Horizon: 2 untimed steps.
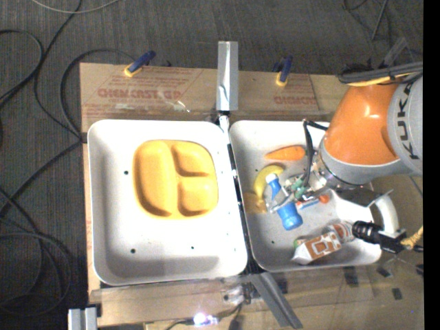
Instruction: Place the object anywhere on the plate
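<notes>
A yellow divided plate (177,178) lies in the left bin (110,253). In the right bin (251,143), my gripper (283,192) is low over a blue bottle (289,214) with a white cap end, which lies on the bin floor. The wrist hardware covers the bottle's middle. A yellow banana-like piece (264,178) sits just left of the gripper, and an orange carrot (286,153) lies behind it. The arm's orange band (364,133) hides the bin's right side.
A brown and white carton (320,246) lies near the right bin's front wall. A white cup (386,212) and a dark object (364,232) sit at the front right. A metal divider post (227,81) stands behind the bins' shared wall.
</notes>
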### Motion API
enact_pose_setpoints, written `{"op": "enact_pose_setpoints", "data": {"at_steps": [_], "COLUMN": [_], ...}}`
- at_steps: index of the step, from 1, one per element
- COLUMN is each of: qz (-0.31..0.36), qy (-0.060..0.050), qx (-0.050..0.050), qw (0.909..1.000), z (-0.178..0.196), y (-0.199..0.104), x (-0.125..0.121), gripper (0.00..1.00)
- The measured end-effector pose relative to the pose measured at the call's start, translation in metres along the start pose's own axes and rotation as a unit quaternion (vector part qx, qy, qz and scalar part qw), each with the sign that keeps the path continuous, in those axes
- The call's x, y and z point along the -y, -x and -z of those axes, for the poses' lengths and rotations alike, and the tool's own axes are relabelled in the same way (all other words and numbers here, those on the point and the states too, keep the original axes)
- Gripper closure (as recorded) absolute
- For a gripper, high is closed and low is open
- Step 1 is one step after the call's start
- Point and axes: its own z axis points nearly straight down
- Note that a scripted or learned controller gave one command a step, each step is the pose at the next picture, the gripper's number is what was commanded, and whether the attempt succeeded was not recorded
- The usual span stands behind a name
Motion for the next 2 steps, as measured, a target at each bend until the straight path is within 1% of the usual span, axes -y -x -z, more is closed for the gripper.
{"op": "enact_pose_setpoints", "data": {"at_steps": [1,2], "qz": [0.076,0.159], "qy": [-0.001,0.000], "qx": [0.001,0.001], "qw": [0.9971,0.9872], "z": [0.009,-0.029], "y": [-0.014,-0.065], "x": [-0.072,-0.175], "gripper": [1.00,1.00]}}
